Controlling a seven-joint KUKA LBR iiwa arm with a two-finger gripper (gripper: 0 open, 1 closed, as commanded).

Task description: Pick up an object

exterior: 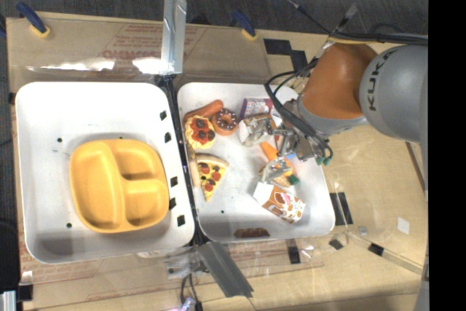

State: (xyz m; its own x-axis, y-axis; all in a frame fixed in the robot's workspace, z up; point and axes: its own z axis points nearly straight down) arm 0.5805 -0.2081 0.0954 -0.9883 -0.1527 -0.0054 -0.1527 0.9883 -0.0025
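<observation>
Several toys (271,151) just beside gripper (285,146)

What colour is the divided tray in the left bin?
Yellow; the divided tray shows plainly in the camera view.

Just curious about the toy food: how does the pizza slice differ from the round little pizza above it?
The pizza slice is a wedge, one cut piece; the round pizza is a whole disc. The slice lies apart on bare bin floor; the round one sits by a sausage and a donut. Both have yellow tops with dark red spots and lie in the right bin.
</observation>
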